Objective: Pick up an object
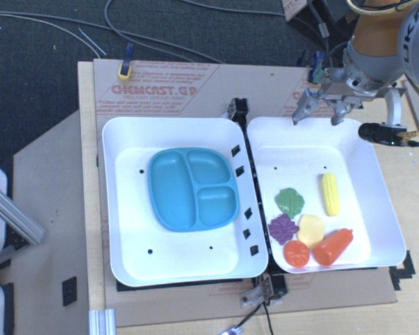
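The pincer (pixel 315 114) hangs with its fingers spread wide and nothing between them, above the far rim of the right bin (pixel 363 155). The things to pick lie well apart from it, bunched at the bin's near end: corn (pixel 329 193), a green leafy piece (pixel 290 202), purple grapes (pixel 283 227), a yellow lump (pixel 311 228), a tomato (pixel 297 254) and a carrot (pixel 333 246). The bunch is tight (several touch), so a finger could land on a neighbour and shove the target aside. The left bin (pixel 119 187) holds a blue plate (pixel 193 188); cables (pixel 146 19) trail beyond the worktop (pixel 160 86).

open pincer (pixel 317 116) above right bin (pixel 377 180), toy food (pixel 309 227) inside
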